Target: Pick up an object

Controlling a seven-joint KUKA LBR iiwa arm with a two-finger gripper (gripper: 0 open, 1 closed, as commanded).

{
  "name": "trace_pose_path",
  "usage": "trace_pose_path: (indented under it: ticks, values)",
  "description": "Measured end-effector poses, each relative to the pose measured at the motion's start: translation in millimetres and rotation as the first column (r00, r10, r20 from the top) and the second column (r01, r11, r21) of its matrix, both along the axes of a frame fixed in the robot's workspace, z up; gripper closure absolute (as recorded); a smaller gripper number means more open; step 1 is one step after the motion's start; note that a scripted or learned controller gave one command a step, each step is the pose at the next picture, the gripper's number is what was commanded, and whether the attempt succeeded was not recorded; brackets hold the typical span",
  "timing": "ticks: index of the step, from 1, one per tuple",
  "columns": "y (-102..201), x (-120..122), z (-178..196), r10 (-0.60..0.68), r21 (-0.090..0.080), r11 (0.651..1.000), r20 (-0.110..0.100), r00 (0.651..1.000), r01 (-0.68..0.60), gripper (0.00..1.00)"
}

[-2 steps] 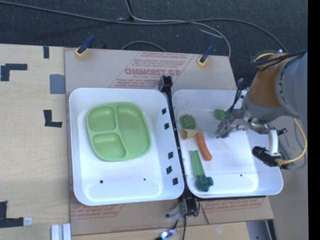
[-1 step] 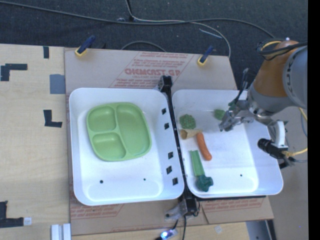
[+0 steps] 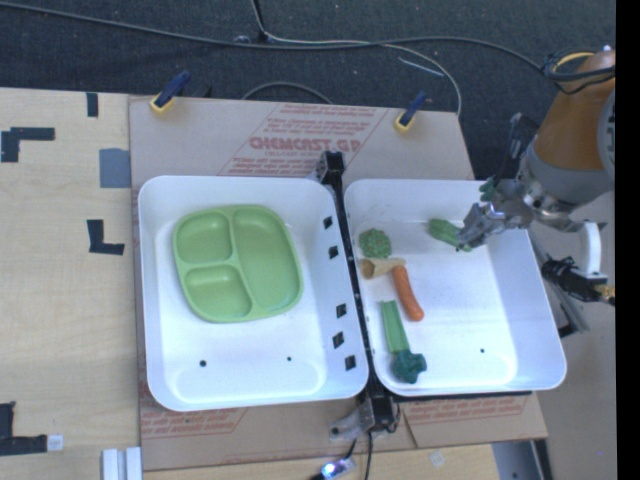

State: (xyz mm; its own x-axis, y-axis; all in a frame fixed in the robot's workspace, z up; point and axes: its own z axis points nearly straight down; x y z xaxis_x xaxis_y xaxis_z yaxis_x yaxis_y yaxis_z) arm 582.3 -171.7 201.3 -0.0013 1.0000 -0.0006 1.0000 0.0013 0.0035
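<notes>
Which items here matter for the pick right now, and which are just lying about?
In play:
- gripper, over the right bin
- small green piece at its tips, grasp unclear

Lying about:
- broccoli floret
- carrot
- green stalk and dark green floret at its end
- green divided plate in the left bin

The light is bright and even, and it seems to come from above. The two white bins (image 3: 330, 388) are nearly washed out, so their inner walls show little detail. Shadows are soft and short, lying close under the green plate (image 3: 238, 263) and the small vegetables. The picture is slightly soft and grainy. The dark floor (image 3: 120, 28) at the top stays dim.
</notes>
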Motion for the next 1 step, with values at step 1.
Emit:
trace_pose_path:
  ticks: [1]
  values:
    - [0.5,1.2,53.1,0.001,0.000,1.000,0.001,1.000,-0.001,1.00]
